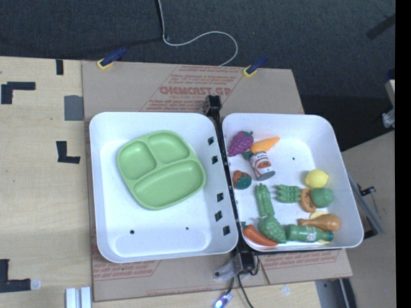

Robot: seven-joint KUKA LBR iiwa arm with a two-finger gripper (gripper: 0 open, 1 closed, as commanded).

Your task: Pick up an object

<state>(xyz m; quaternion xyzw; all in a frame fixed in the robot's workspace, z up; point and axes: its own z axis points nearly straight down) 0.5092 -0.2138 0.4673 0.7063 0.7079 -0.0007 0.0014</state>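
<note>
The right bin [321, 132] holds several toy foods. A purple grape bunch [240, 142] lies at its upper left, beside an orange carrot [266, 144] and a small red-labelled can [262, 165]. A yellow lemon [316, 178] and a green round fruit [322, 197] sit at the right. A green pea pod [263, 199], a green bottle [308, 235] and a brown drumstick [323, 222] lie near the front. A red-and-green strawberry [242, 179] rests by the divider.
The left bin [109, 236] holds a green divided plate [160, 169]. Both bins rest on a cardboard sheet [186, 88] on the wooden bench. A white cable [192, 40] loops over the dark floor behind.
</note>
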